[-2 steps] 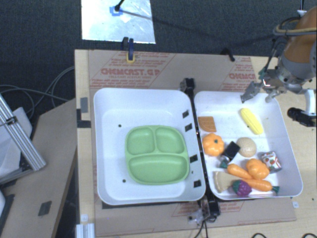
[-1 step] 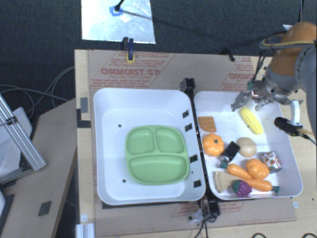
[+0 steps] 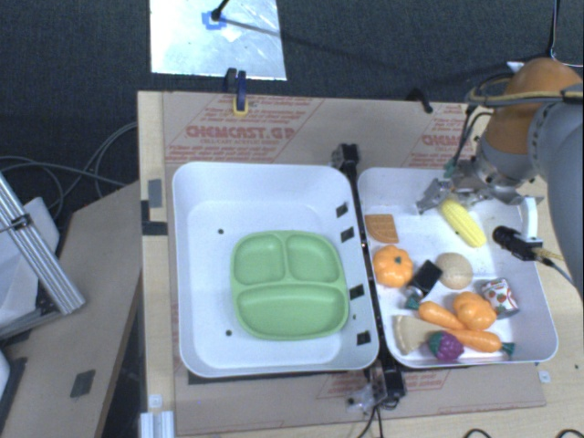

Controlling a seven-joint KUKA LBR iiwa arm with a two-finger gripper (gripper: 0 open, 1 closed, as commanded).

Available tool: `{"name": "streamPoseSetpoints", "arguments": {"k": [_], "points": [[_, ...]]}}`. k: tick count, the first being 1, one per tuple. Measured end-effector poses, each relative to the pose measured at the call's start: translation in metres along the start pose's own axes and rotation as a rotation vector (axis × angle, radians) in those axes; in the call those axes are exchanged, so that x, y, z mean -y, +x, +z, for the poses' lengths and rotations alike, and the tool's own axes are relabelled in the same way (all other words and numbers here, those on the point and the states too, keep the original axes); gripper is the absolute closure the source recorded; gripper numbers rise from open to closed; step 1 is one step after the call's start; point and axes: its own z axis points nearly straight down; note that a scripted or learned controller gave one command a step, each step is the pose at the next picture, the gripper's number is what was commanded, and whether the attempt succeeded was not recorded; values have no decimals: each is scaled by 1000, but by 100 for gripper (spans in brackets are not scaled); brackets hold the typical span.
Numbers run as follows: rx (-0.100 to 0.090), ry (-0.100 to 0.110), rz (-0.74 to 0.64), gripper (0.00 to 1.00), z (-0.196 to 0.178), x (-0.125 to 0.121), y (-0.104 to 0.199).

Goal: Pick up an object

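Over the far end of the right bin (image 3: pixel 550 332), from the camera above, you have the gripper (image 3: pixel 461 193) hanging just above the corn (image 3: pixel 464 224), which lies flat on the bin floor at a slant, apart from the rest of the toys. Whether the gripper is spread or closed you cannot tell from this angle, since the wrist and its metal housing cover the tips, and no object is seen held in it. The corn looks like the nearest candidate. It is probably hollow plastic, light and stiff, with a ribbed skin that should give some purchase but a rounded body that may roll, so take it across the middle of its length, not at the tapered ends. Nearer you, the other toys crowd together: a pumpkin (image 3: pixel 392 267), a pale ball (image 3: pixel 453 267), a carrot (image 3: pixel 438 316), grapes (image 3: pixel 444 346) and a small carton (image 3: pixel 498 297), several touching, so a clean grasp there looks harder. A cracker (image 3: pixel 382 227) lies flat by the divider and would likely be hard to get under. The left bin (image 3: pixel 179 263) carries a green plate (image 3: pixel 290 284). The upper end of the corn sits partly under the gripper, and the carton's print is too small to read.
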Motion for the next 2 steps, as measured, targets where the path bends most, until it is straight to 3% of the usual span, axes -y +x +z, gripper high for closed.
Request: {"name": "streamPoseSetpoints", "arguments": {"k": [1,2], "points": [[2,-6,-1,100,-14,-2,-1],[0,-5,2,100,-58,-1,1]]}}
